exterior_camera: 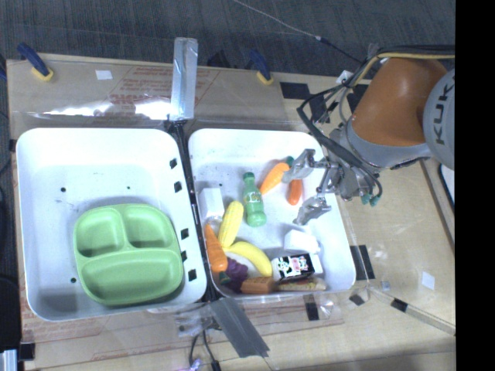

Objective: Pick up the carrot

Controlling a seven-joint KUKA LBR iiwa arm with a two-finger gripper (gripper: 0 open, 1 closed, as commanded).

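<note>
Jaws (308,182): spread wide, holding nothing, over right bin (340,238)'s right side | carrot (273,176): lying tilted near the bin's back, just left of the upper finger | left bin (31,207): green divided plate (126,253)

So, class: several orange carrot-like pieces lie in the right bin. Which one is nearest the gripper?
The short orange piece just left of the gripper. The carrot with the green top lies further left, and another orange piece rests against the bin's left wall.
</note>
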